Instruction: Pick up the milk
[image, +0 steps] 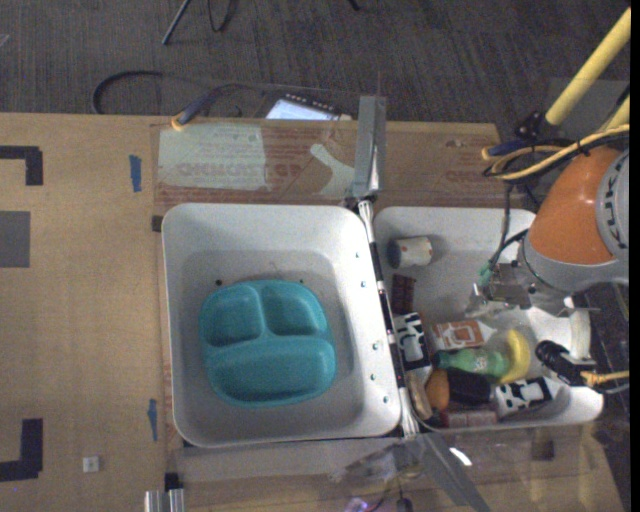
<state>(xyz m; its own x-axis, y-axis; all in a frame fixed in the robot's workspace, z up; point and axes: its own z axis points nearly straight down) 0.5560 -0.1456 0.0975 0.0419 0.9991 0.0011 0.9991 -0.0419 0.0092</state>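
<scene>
Dark carpet beyond a brown bench (80, 300). Left bin (190, 240) holding a teal tray (265, 340). Right bin (450, 225) crowded; milk (524, 396) near its front right corner. Gripper (500, 292) above, jaw state unclear.

Two white bins on the counter (80, 330)
A teal divided plate (266, 340) lies in the left bin (190, 235); the arm (570, 225) hangs over the cluttered right bin (450, 222)
</scene>
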